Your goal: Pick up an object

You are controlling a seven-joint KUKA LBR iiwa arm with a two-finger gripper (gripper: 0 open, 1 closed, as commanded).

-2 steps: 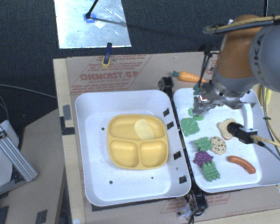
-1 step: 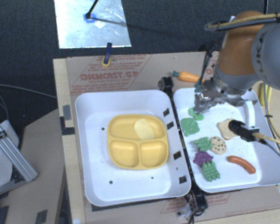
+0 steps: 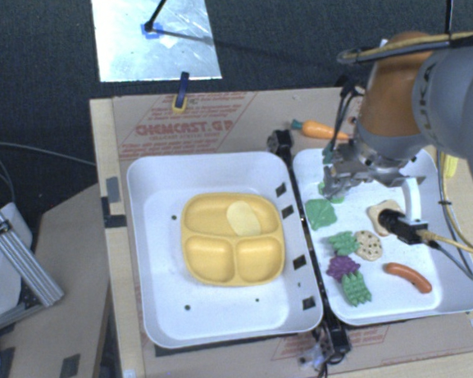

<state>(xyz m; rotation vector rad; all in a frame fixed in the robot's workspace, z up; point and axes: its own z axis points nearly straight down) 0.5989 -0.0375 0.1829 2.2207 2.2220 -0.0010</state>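
The arm [image 3: 425, 85] reaches in from the right over the right bin [image 3: 467, 287]. Beside it, the left bin [image 3: 154, 232] holds a yellow divided plate [image 3: 230, 259] with a pale round piece [image 3: 243, 217] in its upper section. The gripper [image 3: 335, 185] hangs low over the right bin's upper left part, just above a green leaf [image 3: 321, 213]; whether it is apart or together cannot be told, and nothing shows held in it. Below lie a purple grape bunch [image 3: 341, 265], a green toy [image 3: 355, 287], a cookie [image 3: 369, 247] and a sausage [image 3: 408, 277]. A carrot [image 3: 322, 128] lies beyond the bin.
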